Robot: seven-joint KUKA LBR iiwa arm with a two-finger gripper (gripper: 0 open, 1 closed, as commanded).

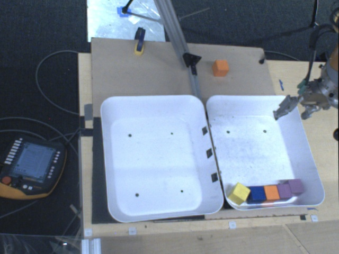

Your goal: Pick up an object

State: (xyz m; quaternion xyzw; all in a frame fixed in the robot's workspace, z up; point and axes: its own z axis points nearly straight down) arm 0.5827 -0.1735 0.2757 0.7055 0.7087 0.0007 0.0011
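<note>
Five small blocks line the near wall of the right bin [307, 157], at its near right corner: a yellow block [239, 193] tilted at the left end, then a blue block [257, 194], an orange block [271, 192], a light purple block [285, 190] and a darker purple block [295, 186], each touching or just beside its neighbour. Just left of the right bin, with rims nearly meeting, lies the left bin [159, 102], marked by a few dark spots on its floor. Above the far right edge of the right bin hangs the gripper [294, 106], its fingers spread apart with nothing between them, one dark finger [282, 109] angled toward the bin's floor. Beyond the right bin, on the brown board [159, 62], sits a lone orange cube [221, 67], apart from a blue-and-yellow clamp [139, 40] farther left. Well left of the left bin, off the bench, rests a teach pendant [30, 165] with its cable.
</note>
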